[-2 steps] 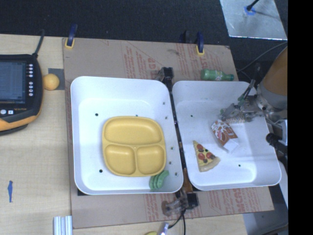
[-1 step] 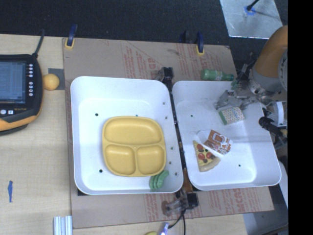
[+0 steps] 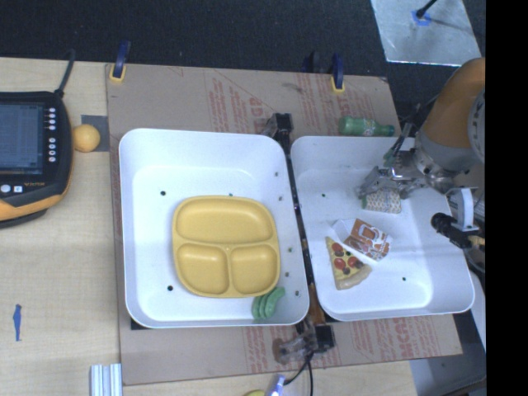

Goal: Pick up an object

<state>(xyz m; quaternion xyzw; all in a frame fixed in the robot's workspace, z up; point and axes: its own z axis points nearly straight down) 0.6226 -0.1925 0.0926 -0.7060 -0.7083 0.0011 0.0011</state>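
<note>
at the far left of the bench lies a black handheld control pad (image 3: 29, 159) with an orange lower edge, its screen dark. just to its right sits a small yellow-orange ball (image 3: 86, 138) on the wood. a sheet of brown cardboard (image 3: 206, 101) lies under both bins, held at its far edge by blue clamps (image 3: 120, 59).

the left bin (image 3: 144, 221) carries a yellow divided plate (image 3: 225, 245) (one long compartment at the back, two smaller ones in front), lying flat near the bin's middle. a small green object (image 3: 268, 304) rests against the bin's near right corner, just beside the plate's front edge.

the right bin (image 3: 429, 291) holds a toy pizza slice (image 3: 346, 263) with red and green toppings, and touching its upper right side a small flat packet with orange and white print (image 3: 368, 239). farther back in the bin a pale speckled block (image 3: 384, 201) lies right under the gripper (image 3: 389, 185). the gripper hangs low over that block, its metal parts close around the block's top, but whether the tips are apart or closed on it cannot be told from here. behind the bin, on the cardboard, lies a green bottle-like object (image 3: 365, 126). the grey arm with its orange band (image 3: 455, 106) comes in from the right edge.
</note>
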